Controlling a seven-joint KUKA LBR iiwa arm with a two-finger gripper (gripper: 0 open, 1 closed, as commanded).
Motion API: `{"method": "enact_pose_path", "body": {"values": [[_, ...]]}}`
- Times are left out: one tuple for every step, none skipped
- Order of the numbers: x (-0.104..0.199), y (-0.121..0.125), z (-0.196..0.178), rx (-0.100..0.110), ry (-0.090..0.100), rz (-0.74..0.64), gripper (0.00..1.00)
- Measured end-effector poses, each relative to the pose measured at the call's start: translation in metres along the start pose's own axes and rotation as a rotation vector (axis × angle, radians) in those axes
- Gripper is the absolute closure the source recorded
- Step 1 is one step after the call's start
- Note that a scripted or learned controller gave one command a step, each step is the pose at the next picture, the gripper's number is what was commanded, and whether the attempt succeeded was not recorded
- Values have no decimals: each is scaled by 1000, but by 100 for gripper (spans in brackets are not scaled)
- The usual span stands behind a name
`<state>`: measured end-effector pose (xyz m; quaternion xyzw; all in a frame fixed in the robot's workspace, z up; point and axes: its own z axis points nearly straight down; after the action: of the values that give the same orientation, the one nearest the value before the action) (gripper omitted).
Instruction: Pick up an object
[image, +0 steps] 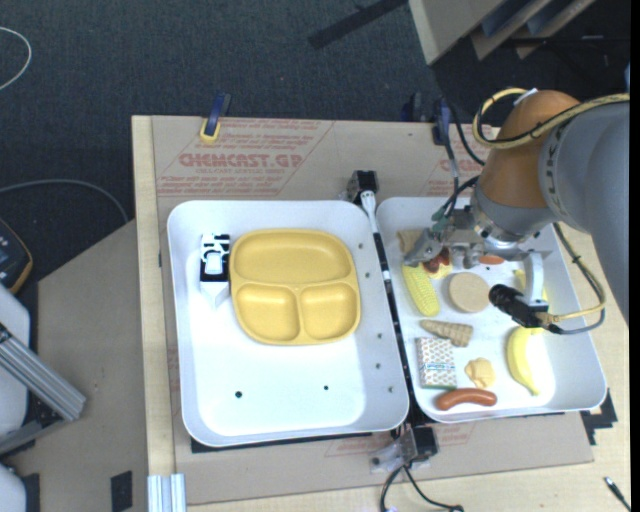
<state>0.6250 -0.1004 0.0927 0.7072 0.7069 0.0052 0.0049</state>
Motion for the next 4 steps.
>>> {"method": "enact_pose_path", "body": {"values": [[-1, 1, -12, -5, -4, 0, 100], [0, 9, -75, 7, -2, -2, 100], [1, 11, -130, 5, -2, -2, 100], [30, -24, -139, 18, 2, -3, 100]]}}
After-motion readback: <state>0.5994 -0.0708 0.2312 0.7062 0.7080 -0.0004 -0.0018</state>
